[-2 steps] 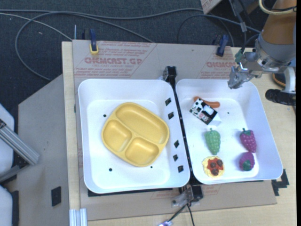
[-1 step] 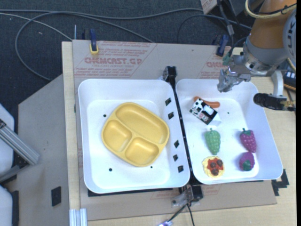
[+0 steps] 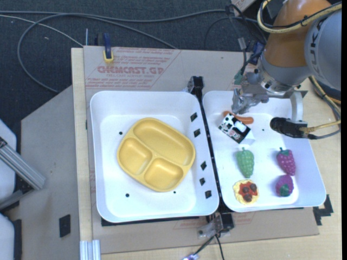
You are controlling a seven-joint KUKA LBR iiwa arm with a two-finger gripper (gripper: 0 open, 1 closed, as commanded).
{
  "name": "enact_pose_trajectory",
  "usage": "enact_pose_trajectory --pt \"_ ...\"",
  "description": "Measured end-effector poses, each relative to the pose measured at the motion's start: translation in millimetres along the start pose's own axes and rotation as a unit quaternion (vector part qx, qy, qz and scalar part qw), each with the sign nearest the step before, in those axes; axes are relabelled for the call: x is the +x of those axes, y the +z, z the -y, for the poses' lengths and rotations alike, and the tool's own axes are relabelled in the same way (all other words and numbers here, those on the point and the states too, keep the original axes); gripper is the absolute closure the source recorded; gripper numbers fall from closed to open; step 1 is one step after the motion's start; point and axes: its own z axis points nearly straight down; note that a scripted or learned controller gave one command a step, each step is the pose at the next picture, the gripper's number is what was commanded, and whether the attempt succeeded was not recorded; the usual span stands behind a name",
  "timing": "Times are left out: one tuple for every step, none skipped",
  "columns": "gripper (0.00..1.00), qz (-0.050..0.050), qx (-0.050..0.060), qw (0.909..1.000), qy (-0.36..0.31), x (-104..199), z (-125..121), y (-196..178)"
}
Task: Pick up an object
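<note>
The right bin (image 3: 309, 194) holds several toys: a black-and-white cow-patterned block (image 3: 233, 128), an orange carrot (image 3: 243, 119) partly hidden behind it, green grapes (image 3: 245, 162), purple grapes (image 3: 286, 161), a magenta fruit (image 3: 284, 185) and a small pizza (image 3: 245, 191). My gripper (image 3: 241, 109) hangs at the bin's far left part, directly above the carrot and the cow block. Nothing visibly sits between its fingers.
The left bin (image 3: 103, 145) holds a yellow divided plate (image 3: 156, 154). A black divider with clips (image 3: 202, 140) runs between the bins. A black cylindrical part (image 3: 287, 127) of the arm's gear reaches over the right bin's far side. Cables lie on the floor behind the bench.
</note>
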Motion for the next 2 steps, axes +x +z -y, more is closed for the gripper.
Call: enact_pose_trajectory --pt "1.00 0.000 0.000 1.0000 0.001 41.7 26.3 -1.5" --pt "1.00 0.001 0.000 1.0000 0.000 85.6 42.6 5.5"
